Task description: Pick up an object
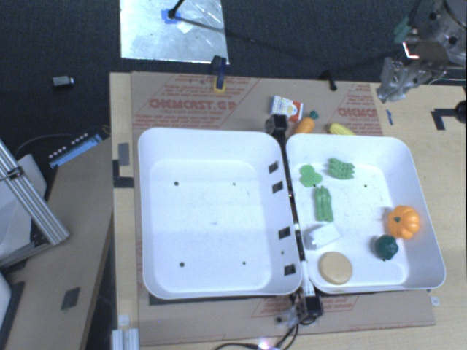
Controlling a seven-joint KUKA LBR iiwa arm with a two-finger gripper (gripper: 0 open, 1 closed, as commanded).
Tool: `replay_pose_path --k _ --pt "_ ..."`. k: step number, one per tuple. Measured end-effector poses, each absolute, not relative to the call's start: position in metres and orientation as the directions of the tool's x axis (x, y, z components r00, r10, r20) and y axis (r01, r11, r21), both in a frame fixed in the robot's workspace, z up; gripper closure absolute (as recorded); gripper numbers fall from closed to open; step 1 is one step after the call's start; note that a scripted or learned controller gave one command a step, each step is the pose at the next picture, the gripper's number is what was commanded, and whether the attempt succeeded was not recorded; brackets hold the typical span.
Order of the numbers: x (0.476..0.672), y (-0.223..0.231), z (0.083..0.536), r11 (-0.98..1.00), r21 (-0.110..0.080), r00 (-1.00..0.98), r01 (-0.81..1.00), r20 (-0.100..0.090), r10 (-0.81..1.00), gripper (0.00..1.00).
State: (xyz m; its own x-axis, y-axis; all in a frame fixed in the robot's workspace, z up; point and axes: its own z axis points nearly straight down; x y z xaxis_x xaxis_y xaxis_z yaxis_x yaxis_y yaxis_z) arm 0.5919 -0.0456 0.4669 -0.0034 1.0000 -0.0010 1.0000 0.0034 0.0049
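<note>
The right bin [416, 173] holds several small items. Among them are an orange pumpkin [403, 222], a dark green pepper [386, 247], a tan round disc [336, 267] and a white block [322, 235]. A long green vegetable [323, 203], a green leafy piece [311, 174] and a ridged green piece [340, 168] lie there too. My gripper [396, 81] hangs high at the upper right, beyond the bin's far right corner and apart from every item. Nothing shows in its grasp.
The left bin [211, 210] adjoins the right one along a black hinged divider [288, 203]. Behind the bins on the cardboard lie a carrot [304, 125], a yellow banana [340, 130] and a small white and red box [286, 107]. A metal frame [29, 210] stands at the left.
</note>
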Motion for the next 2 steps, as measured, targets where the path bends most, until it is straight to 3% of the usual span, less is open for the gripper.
replay_pose_path --k 1,2 --pt "0.654 -0.103 0.457 -0.003 0.002 0.003 1.000 -0.003 1.000 1.00" --pt "0.668 -0.154 0.442 -0.003 0.002 0.003 1.000 -0.003 1.000 1.00"
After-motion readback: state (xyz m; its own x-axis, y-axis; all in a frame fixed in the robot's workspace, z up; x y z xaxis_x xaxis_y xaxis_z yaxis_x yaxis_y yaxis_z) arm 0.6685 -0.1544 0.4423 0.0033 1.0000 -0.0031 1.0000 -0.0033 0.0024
